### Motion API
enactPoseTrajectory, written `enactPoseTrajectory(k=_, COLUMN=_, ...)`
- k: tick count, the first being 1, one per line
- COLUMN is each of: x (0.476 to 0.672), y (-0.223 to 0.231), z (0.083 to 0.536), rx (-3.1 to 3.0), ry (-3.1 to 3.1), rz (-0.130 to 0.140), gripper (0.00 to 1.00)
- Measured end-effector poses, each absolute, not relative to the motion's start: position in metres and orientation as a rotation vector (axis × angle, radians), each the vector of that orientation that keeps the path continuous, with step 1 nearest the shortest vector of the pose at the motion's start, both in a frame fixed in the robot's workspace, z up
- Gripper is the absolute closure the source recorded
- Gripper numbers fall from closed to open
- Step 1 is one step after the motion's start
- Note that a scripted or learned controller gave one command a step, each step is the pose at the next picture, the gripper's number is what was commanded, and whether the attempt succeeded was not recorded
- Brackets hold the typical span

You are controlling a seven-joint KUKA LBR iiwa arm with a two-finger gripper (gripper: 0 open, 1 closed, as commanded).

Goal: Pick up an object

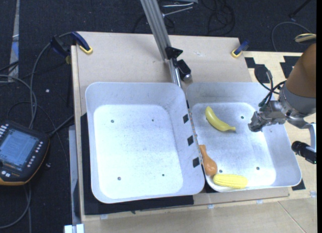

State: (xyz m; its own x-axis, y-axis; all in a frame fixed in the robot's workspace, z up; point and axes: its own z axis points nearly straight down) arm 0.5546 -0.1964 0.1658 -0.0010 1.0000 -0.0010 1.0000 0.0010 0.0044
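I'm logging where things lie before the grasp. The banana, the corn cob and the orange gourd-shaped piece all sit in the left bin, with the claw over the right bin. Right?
Not quite. The camera view shows the banana, corn cob and orange gourd-shaped piece all in the right bin, not the left bin. The claw is indeed over the right bin.

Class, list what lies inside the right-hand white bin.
The right bin holds a banana, an orange gourd-shaped toy and a corn cob. The pincer hides the floor beneath it.
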Motion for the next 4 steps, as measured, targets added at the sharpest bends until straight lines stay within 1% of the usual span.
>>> enactPoseTrajectory(k=1, x=0.556, y=-0.204, z=0.211, rx=2.219, ry=2.219, rz=0.002, gripper=1.00)
enactPoseTrajectory(k=2, x=0.556, y=-0.204, z=0.232, rx=2.220, ry=2.221, rz=0.002, gripper=1.00)
enactPoseTrajectory(k=3, x=0.542, y=-0.148, z=0.233, rx=2.218, ry=2.226, rz=0.001, gripper=1.00)
enactPoseTrajectory(k=4, x=0.537, y=-0.095, z=0.223, rx=2.217, ry=2.228, rz=0.000, gripper=1.00)
